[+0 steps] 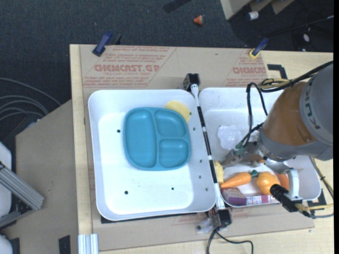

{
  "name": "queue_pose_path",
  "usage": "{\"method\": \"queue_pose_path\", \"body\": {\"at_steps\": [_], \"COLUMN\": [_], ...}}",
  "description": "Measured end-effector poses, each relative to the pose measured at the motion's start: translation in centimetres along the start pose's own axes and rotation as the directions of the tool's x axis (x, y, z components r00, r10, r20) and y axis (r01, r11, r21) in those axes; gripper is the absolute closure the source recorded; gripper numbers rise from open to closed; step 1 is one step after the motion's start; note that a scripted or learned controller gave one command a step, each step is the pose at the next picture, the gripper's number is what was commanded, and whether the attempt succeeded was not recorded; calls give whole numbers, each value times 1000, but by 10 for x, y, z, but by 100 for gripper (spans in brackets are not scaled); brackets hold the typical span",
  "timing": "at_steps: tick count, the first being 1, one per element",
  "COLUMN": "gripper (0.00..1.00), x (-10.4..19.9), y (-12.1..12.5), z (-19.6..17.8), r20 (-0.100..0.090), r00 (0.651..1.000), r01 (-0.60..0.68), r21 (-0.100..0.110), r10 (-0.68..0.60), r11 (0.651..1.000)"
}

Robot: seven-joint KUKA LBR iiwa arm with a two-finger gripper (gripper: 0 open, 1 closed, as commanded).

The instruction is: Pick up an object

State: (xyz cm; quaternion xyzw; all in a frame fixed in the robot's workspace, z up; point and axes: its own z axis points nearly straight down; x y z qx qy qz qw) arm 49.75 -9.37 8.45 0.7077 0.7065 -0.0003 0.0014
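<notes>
**Arm low over the right bin, objects crowded at its near edge**

Where the bench is seen from above at a slant, two shallow white bins are set side by side on a brown board printed with red lettering. The left bin [106,157] is occupied by a blue divided plate [157,138] with three compartments, lying flat towards the far side of the bin. A pale yellow object [179,108] is tucked just behind the plate's far right corner, partly hidden by it.

The right bin [228,102] is reached into by the grey arm [302,123], whose orange band is seen above the wrist. The gripper [244,153] is found low over the middle of this bin, just beside a clear crumpled piece of plastic [229,136] that lies to its left. Whether the fingers are wide or narrow cannot be told, as they are small and blurred against the clutter, and nothing can be made out between them.

Along the near edge of the right bin, an orange carrot [236,180] is laid pointing left, with a round orange fruit [266,181] just beside it on the right. A flat pink and white packet [253,199] is seen beneath them, touching the near wall
</notes>
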Motion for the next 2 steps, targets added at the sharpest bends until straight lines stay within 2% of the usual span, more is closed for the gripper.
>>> {"method": "queue_pose_path", "body": {"at_steps": [1,2], "gripper": [0,100], "x": [-1,-1], "y": [-18,-18], "z": [0,-10], "r20": [-1,-2], "r00": [1000,1000], "r01": [0,0], "r21": [3,2], "r10": [0,0], "r11": [1000,1000]}}
